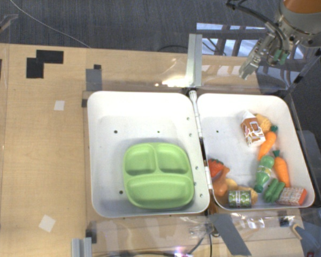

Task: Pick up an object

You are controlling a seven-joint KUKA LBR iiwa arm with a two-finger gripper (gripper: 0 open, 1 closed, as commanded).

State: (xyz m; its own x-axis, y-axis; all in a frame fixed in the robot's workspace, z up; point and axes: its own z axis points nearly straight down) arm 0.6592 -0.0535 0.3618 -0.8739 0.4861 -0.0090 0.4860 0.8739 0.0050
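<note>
My gripper point(255, 62) hangs high above the bench, beyond the far edge of the right bin point(230, 114), with nothing seen in it. Several toy foods lie in that bin. An orange-and-white carton point(252, 131) sits at the far right, with a carrot point(267, 143) beside it and another carrot point(281, 168) nearer. A green bottle point(264, 173), a red box point(292, 196) and a green can point(239, 198) lie along the near edge. A red piece point(216, 168) rests by the bin's left wall.
The left bin point(112, 116) holds a green divided plate point(158, 174) in its near half. A metal post point(195, 58) stands behind the seam between the bins. Wooden bench top spreads out to the left.
</note>
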